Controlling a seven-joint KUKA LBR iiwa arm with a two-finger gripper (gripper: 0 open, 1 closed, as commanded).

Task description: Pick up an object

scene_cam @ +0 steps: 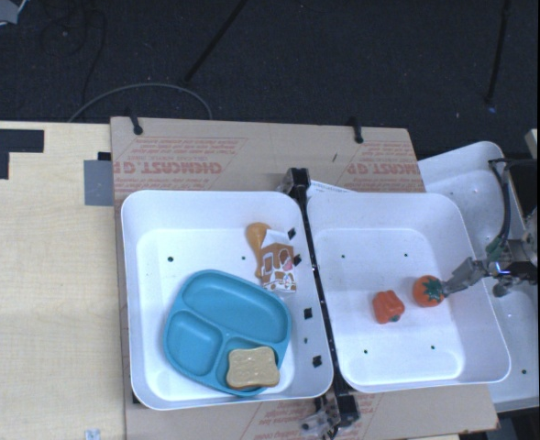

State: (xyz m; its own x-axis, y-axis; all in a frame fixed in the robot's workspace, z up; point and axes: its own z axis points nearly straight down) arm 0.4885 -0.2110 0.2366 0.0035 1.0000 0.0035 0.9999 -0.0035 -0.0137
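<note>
From above, two white bins sit on a cardboard sheet (251,159) over a pale wood bench (40,273), dark floor beyond; the left bin (146,246) holds a blue divided plate (219,324) bearing toast (253,368). In the right bin (471,356), a red pepper (388,306) lies near an orange tomato (426,291); the gripper (453,283) touches that tomato from the right, its grip not discernible.

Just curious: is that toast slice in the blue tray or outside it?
In. The toast slice lies in a compartment of the blue tray.

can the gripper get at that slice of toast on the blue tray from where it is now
Probably yes, though not quickly. The gripper sits in the right bin beside an orange toy, while the toast lies uncovered in the blue tray in the left bin, across the divider.
</note>
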